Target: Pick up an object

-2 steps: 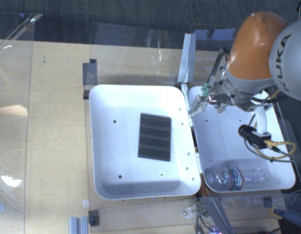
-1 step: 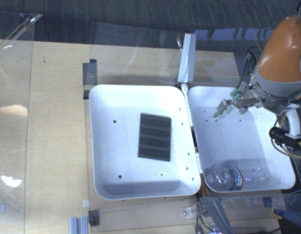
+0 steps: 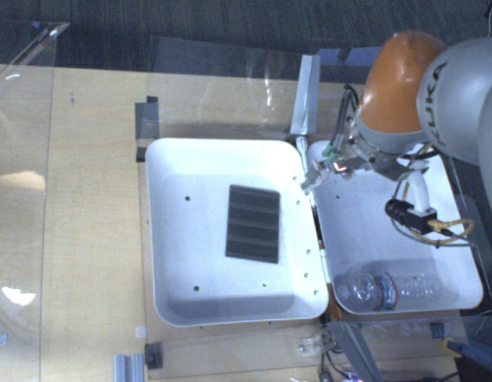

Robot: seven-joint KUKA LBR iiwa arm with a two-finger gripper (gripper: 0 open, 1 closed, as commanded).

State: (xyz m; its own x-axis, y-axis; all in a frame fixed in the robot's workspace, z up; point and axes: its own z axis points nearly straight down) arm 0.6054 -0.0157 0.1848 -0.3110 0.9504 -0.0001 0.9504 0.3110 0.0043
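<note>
A dark ribbed rectangular pad (image 3: pixel 252 223) lies flat in the middle of the left bin (image 3: pixel 174 173). A clear plastic bottle (image 3: pixel 385 289) lies on its side at the near edge of the right bin (image 3: pixel 357 229). My gripper (image 3: pixel 314 172) hangs below the orange band (image 3: pixel 397 82), over the far left corner of the right bin, right at the wall between the two bins. It is well apart from both the pad and the bottle. The wrist hides much of it from above.
A black cable loop with a yellow tie (image 3: pixel 413 215) hangs from the wrist over the right bin. A clear upright panel (image 3: pixel 303 94) stands behind the bins. Wooden bench top (image 3: pixel 71 213) stretches to the left.
</note>
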